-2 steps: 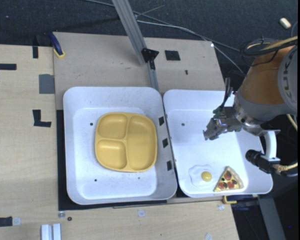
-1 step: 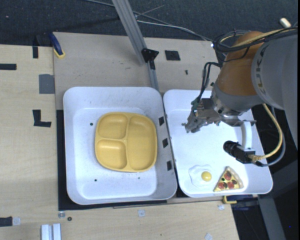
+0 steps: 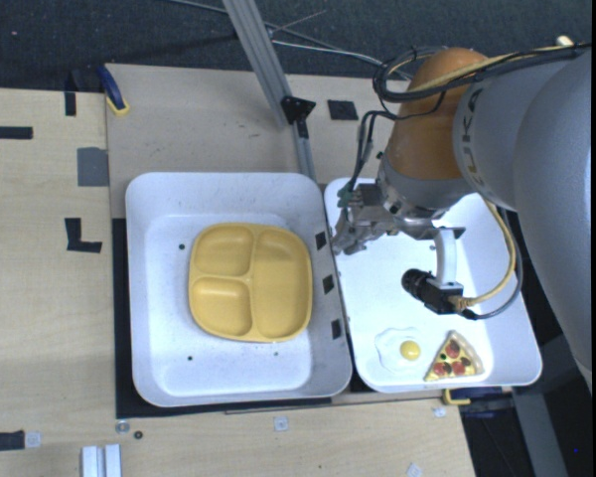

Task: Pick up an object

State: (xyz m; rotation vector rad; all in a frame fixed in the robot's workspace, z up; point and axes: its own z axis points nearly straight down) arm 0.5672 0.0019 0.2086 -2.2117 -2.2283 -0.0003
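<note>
Egg (image 3: 401, 348) and pizza (image 3: 454, 357) lie well below the gripper (image 3: 350, 229); whether its jaws are spread, I cannot tell.

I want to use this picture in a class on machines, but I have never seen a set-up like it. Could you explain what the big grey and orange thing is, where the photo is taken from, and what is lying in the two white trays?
The grey and orange shape is a robot arm reaching in from the right. Its end effector, the part meant for grasping, hangs over the right bin's left edge; nothing can be seen held in it. One fixed camera looks down on the bench at a slant. The left bin holds a yellow divided plate. The right bin holds a toy fried egg and a toy pizza slice near its front edge.
</note>
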